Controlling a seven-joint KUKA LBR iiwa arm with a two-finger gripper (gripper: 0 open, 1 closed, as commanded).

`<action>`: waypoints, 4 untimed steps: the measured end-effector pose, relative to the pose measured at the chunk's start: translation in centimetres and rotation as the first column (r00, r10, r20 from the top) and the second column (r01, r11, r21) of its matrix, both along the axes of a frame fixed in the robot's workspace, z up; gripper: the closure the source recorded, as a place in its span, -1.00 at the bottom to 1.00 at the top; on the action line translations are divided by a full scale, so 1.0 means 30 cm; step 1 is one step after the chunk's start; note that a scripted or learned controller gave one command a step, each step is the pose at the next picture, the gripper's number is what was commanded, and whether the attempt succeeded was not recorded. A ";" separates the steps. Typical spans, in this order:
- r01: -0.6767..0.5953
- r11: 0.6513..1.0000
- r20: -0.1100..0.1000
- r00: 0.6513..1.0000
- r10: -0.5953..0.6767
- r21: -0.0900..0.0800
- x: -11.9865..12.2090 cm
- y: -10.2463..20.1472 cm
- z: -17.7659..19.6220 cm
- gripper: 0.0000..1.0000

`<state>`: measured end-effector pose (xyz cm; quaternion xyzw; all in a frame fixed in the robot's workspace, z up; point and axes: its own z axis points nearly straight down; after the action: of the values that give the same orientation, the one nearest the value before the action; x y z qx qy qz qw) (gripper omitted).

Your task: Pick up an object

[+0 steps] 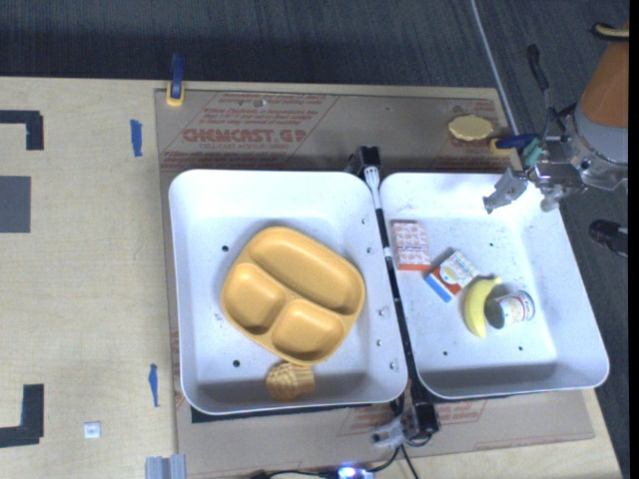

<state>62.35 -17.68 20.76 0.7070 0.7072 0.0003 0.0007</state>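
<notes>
The right bin (569, 367) holds a yellow banana (480, 306) lying against a small white jar (516, 308). To their left lie a small colourful box (451, 273) and a pink-and-white packet (408, 244). In the left bin (195, 267) sits a yellow divided plate (290, 292), with a tan woven ball (290, 379) at its near edge. My gripper (523, 198) hangs over the far right corner of the right bin, open, with nothing between its fingers. It stands well behind the banana and jar.
A tan round disc (471, 128) lies on the brown board behind the right bin, just left of the gripper. A black divider (384, 267) runs between the two bins. The wooden bench (80, 267) spreads to the left.
</notes>
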 end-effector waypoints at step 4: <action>0.002 1.000 0.008 1.000 -0.002 -0.002 -0.471 0.174 -0.369 1.00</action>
<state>48.22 -12.46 9.68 0.7077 0.7065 0.0025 0.0044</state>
